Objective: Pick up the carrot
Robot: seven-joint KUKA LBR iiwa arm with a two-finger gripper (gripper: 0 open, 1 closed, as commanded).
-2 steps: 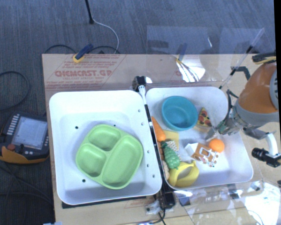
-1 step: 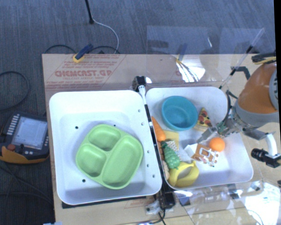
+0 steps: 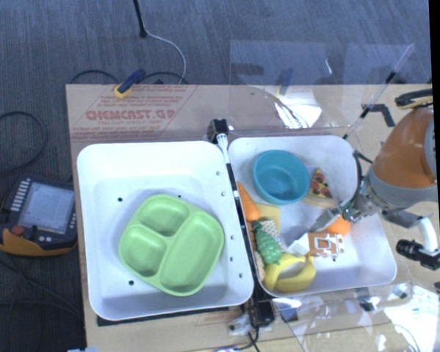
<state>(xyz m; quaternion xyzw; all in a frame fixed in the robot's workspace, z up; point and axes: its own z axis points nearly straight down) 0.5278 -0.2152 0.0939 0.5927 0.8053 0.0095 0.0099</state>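
The carrot [image 3: 247, 205] is a small orange piece lying against the left wall of the right bin [image 3: 375, 263], just below and left of the blue bowl [image 3: 280, 176]. My gripper [image 3: 331, 222] hangs low over the middle right of the same bin, well to the right of the carrot and apart from it. A small orange piece [image 3: 341, 227] sits right at the gripper's tip, above an orange and white toy [image 3: 326, 244]. The arm's orange band [image 3: 412, 150] and grey wrist [image 3: 397, 192] come in from the right.
The right bin also holds a pizza-slice toy [image 3: 320, 182], a green leafy toy [image 3: 266, 243] and a yellow banana [image 3: 291, 272] near its front left. A green divided plate [image 3: 172, 244] lies in the left bin [image 3: 95, 178]. A handheld controller [image 3: 35, 218] lies off to the left.
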